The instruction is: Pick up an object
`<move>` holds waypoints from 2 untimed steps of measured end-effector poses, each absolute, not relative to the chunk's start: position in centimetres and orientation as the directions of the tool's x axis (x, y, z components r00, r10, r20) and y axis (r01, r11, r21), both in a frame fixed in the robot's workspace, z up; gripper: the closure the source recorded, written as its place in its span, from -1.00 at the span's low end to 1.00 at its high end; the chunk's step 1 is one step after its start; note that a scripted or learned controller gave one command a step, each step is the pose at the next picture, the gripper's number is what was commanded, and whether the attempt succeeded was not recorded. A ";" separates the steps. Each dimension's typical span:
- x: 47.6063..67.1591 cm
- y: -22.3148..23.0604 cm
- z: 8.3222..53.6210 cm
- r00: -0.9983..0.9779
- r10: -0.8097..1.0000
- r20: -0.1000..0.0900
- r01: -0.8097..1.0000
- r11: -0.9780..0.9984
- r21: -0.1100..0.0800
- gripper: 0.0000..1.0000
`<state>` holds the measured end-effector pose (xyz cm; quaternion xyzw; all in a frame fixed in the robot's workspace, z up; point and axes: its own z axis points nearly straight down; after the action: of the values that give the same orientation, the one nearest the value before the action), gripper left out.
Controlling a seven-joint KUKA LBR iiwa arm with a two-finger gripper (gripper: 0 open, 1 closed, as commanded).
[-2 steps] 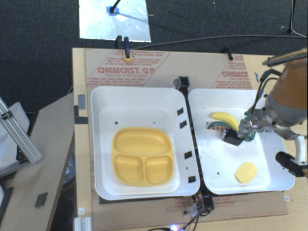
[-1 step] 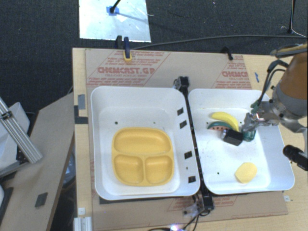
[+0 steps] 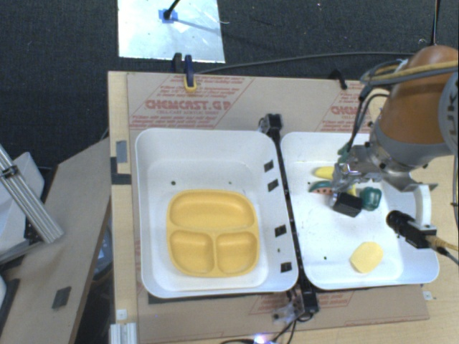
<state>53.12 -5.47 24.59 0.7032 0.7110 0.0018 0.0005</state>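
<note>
1. I had the gripper [image 3: 347,192] low in the right bin [image 3: 315,264], over a small cluster of items. Whether it was open, closed or gripping anything I could not tell; the wrist hid that.
2. Just under the tip sat a dark block [image 3: 347,205], boxy and matte. I judged it stiff and light, best taken across its two flat sides.
3. Touching that block on the arm's side was a green round piece [image 3: 371,198], glossy. It looked hard and likely slippery, apt to roll out of a pinch.
4. Just beyond the tip lay a yellow curved piece [image 3: 324,172], smooth plastic by its sheen, and beside it something small in green and red [image 3: 320,187], too small to name.
5. Well apart, nearer the camera, lay a pale yellow wedge [image 3: 366,257], matte and possibly soft; alone, it seemed the easiest grab.
6. The left bin [image 3: 154,192] held a yellow divided tray [image 3: 213,231], rigid moulded plastic, three compartments, too wide to pinch except at its rim.
</note>
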 end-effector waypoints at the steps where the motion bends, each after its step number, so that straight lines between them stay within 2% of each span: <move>1: 55.1 -0.3 25.1 -0.011 1.000 0.002 1.000 0.011 0.005 1.00; 2: 56.3 5.1 23.3 -0.010 1.000 0.002 1.000 0.010 0.002 1.00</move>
<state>56.35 5.05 23.29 0.7037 0.7105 0.0013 -0.0001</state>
